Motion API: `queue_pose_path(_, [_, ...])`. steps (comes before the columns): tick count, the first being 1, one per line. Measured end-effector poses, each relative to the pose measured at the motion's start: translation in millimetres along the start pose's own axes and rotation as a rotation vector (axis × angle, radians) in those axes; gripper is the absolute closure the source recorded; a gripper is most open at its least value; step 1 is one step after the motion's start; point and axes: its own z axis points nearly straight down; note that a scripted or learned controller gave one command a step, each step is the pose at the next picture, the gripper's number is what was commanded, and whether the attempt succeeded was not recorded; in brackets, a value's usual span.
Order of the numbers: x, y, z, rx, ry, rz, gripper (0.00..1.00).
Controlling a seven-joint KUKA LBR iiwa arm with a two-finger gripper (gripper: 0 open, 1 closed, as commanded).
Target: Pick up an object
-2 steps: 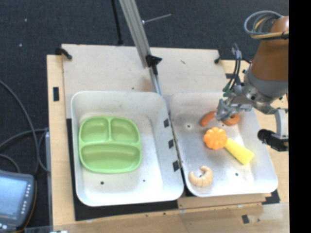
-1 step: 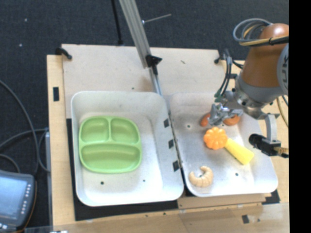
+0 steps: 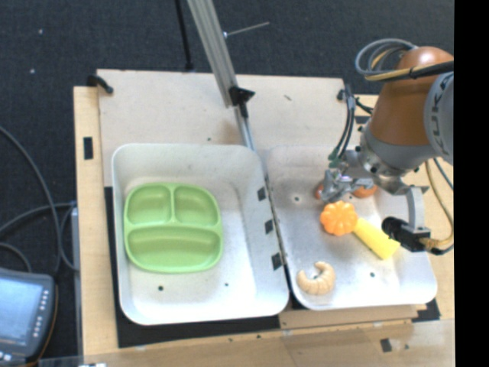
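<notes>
Orange toy pumpkin (image 3: 338, 218) lies in the right bin (image 3: 405, 285), a yellow block (image 3: 374, 238) touching it and a curled croissant (image 3: 316, 278) nearer the camera. The pincer (image 3: 338, 183) hangs just behind the pumpkin; I cannot tell how far it is open. A green divided plate (image 3: 173, 228) sits well left of the pumpkin.

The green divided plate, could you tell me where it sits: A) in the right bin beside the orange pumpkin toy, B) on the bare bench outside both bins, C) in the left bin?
C: the green divided plate lies flat inside the left bin, while the orange pumpkin toy is in the right bin.
</notes>
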Motion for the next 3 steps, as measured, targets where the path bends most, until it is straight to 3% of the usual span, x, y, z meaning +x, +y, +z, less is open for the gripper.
queue_pose_path(2, [-4, 11, -2, -0.003, 0.001, 0.002, 1.0])
queue_pose_path(3, [12, 8, -9, -0.004, 0.001, -0.003, 1.0])
